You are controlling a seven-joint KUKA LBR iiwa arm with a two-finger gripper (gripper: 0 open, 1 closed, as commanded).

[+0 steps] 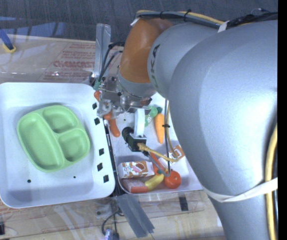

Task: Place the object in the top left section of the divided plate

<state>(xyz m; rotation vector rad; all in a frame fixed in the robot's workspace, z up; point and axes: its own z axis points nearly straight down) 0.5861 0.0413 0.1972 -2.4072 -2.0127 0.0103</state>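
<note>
Green divided plate (pixel 43 144) sits flat in the left bin (pixel 3 134), with one long section and two smaller ones on its right side. Everything else is right of the plate.

Claw (pixel 108 111) is just past the plate's right edge, at the lip between the left bin and the right bin (pixel 184 170). It hangs under the arm (pixel 223 109), whose orange band (pixel 138 49) is above it in view. How far the claw is open: cannot tell, the wrist hardware covers it. Hold on anything: cannot tell either.

Small orange carrot (pixel 113 127) is right below the claw, in the right bin near the shared wall, the closest item to the plate. Contact with the claw isn't clear.

Further right of the plate is a bigger carrot (pixel 159 126). Right of and lower than the plate are a small carton (pixel 135 169), a yellow piece (pixel 154 181), a red piece (pixel 138 188) and a tomato (pixel 172 179), bunched together.

Tabletop (pixel 43 59) shows above the plate, beyond the bin rim.
</note>
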